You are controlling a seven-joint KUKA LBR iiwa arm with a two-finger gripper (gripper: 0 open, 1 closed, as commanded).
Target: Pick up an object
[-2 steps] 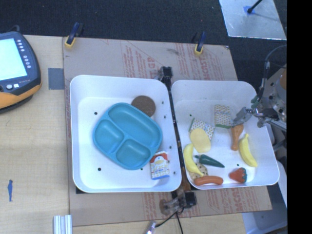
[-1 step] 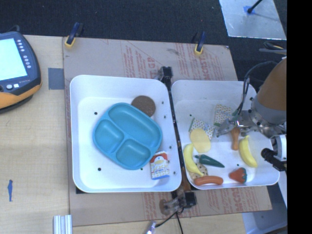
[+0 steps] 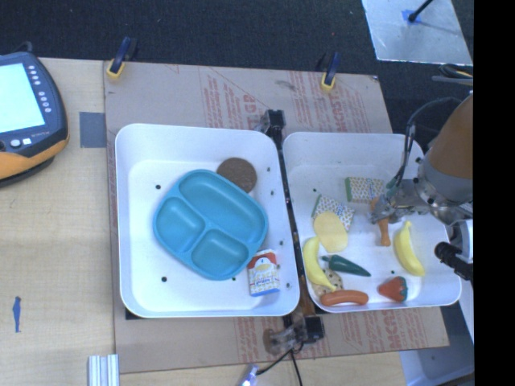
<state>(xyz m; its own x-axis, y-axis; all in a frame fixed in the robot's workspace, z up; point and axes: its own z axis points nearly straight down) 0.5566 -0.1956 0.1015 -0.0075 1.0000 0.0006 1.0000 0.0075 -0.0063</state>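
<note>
Gripper [image 3: 386, 209] is reaching down into the right bin [image 3: 302, 215] by a small orange carrot [image 3: 384, 232], to grab it. I cannot tell how its jaws are standing.

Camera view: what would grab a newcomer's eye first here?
The big blue divided plate in the left bin, with a brown disc at its far edge. Then the right bin, crowded with toy food such as bananas, where the gripper reaches in.
</note>
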